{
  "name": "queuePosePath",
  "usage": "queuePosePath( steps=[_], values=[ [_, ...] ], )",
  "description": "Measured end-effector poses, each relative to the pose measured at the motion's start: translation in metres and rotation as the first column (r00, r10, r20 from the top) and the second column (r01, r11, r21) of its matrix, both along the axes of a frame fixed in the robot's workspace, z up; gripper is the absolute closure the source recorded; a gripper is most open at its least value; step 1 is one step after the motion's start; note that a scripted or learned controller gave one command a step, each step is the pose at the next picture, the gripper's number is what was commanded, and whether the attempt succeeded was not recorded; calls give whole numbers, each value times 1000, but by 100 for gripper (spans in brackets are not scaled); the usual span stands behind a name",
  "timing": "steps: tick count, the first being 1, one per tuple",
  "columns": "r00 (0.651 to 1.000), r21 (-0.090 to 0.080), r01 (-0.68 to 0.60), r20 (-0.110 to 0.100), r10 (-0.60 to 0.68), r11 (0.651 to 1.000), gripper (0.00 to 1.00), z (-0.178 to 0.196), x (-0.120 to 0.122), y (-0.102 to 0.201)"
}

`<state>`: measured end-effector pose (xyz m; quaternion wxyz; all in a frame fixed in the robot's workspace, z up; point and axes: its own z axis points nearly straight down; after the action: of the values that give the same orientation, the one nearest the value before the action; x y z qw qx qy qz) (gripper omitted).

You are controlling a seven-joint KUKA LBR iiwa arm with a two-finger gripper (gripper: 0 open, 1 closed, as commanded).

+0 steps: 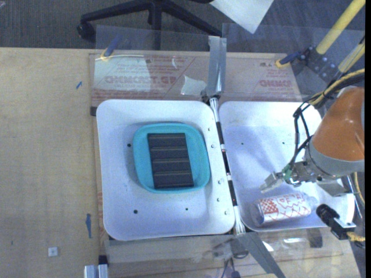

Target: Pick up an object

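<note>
A red-and-white patterned cylinder [285, 208] lies on its side near the front wall of the right bin [255, 132]. My gripper [279, 179] hangs low over the right bin, just behind the cylinder and apart from it, with nothing seen in it. The arm's orange band [346, 133] sits to its upper right. In the left bin [113, 172] rests a teal dish [142, 155] with a dark ribbed block [170, 160] on it.
A clear plastic sheet and a cardboard strip [139, 79] run behind both bins. A grey divider [215, 68] stands at the back between the bins. The wooden bench top [40, 155] spreads out to the left.
</note>
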<state>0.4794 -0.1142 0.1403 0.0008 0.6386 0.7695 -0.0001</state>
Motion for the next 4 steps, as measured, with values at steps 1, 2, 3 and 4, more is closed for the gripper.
queuePosePath(
  steps=[1,2,3,4],
  values=[
    [969,-2,-248,2,248,969,0,-9,25,-14],
    [877,-11,-481,16,481,877,0,-47,6,13],
    [878,-7,-478,11,478,878,100,-39,4,12],
    [943,-1,-333,1,333,943,100,44,23,26]
  ],
)
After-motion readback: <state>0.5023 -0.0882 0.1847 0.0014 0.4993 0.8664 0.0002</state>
